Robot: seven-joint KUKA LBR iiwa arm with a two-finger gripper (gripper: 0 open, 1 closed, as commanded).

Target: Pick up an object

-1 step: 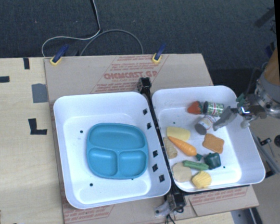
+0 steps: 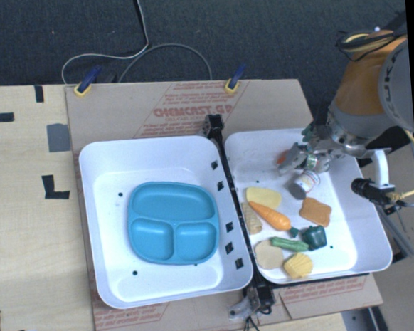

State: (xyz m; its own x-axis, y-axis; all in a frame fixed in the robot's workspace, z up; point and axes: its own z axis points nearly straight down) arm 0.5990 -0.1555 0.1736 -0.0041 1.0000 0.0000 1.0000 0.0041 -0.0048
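We see the bench [image 2: 25, 211], left bin [image 2: 101, 177] holding a blue tray [image 2: 172, 222], right bin [image 2: 356, 242] with toy food: carrot [image 2: 269, 216]. Arm's end effector [image 2: 308, 162] low over the right bin's top; grip state we cannot tell.

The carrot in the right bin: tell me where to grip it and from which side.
Grip the carrot at its middle, from straight above, fingers closing across its narrow width. It lies flat and slanted, overlapping a yellow slice, so sideways approaches look crowded.
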